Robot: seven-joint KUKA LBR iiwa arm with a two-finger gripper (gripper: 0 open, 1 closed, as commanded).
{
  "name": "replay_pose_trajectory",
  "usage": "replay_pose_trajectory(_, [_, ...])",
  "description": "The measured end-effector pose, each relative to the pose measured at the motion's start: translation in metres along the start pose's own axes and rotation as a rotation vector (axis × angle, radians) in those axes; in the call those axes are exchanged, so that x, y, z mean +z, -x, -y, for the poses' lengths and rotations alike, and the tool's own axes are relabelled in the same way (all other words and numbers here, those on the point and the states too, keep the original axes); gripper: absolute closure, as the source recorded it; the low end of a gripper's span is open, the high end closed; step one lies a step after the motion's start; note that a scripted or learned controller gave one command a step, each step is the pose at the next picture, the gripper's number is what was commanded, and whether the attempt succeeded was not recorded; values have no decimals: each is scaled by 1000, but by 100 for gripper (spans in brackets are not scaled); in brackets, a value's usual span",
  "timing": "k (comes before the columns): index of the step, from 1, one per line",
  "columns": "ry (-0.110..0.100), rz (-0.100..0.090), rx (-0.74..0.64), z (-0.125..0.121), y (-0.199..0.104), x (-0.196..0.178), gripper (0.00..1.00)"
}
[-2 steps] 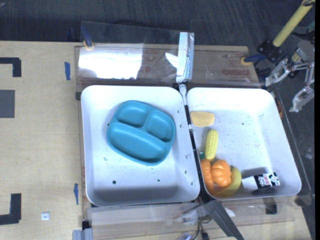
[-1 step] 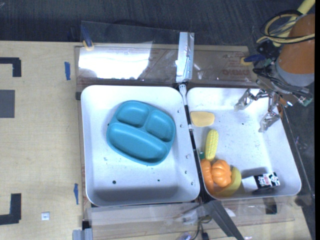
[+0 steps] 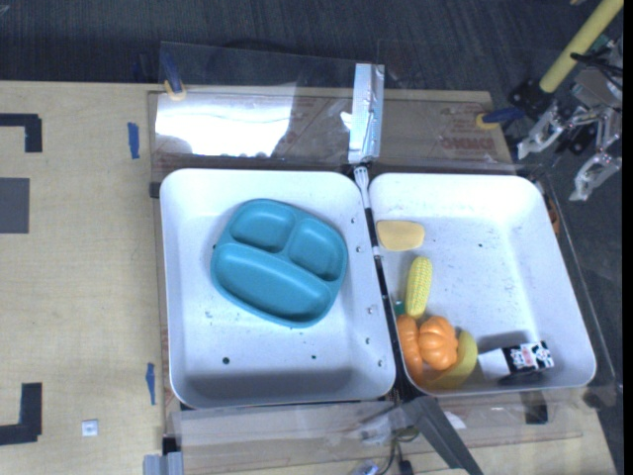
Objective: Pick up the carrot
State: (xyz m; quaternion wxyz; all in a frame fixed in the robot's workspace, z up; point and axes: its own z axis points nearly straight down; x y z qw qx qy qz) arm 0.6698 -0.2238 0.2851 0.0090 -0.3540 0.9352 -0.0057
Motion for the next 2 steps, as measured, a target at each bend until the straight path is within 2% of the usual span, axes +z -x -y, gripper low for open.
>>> replay_pose_trajectory(1, [21,-8,-202,-25,16,108,0])
replay_pose_trajectory(2, [21,-5,-407,-99,22,135,0])
